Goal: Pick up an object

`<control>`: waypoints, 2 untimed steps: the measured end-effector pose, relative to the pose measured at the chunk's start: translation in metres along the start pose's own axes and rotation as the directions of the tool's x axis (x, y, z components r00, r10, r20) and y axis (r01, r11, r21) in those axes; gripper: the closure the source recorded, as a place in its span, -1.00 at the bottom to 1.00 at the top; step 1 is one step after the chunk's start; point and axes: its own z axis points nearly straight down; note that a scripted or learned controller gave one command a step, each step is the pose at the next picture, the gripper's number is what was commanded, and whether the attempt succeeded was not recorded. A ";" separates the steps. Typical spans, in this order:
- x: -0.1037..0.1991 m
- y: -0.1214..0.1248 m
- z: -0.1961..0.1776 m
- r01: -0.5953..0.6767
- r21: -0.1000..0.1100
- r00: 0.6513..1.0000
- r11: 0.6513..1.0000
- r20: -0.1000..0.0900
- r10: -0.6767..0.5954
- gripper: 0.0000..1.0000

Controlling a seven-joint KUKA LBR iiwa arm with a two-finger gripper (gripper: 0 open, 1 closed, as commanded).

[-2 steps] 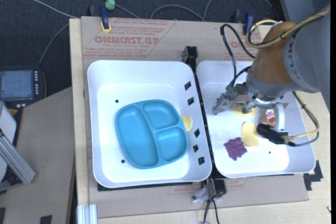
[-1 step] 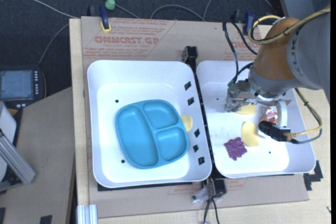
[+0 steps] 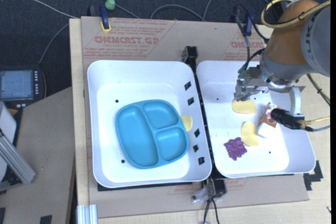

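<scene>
Pale yellow rounded flat piece (image 3: 243, 107) is being hovered over by the grey two-finger gripper (image 3: 242, 93) in the right white bin (image 3: 294, 160).

The piece is lying just below the fingertips, its long axis running left to right; whether the fingers are apart cannot be told. A second yellow wedge-shaped piece (image 3: 250, 134) and a purple grape-like cluster (image 3: 235, 148) are lying nearer the front. Open floor is being left toward the bin's front edge. A blue divided plastic tray (image 3: 151, 132) is sitting in the left white bin (image 3: 105, 81).
</scene>
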 end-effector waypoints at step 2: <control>0.017 0.007 -0.100 0.002 -0.001 1.000 1.000 -0.001 -0.002 1.00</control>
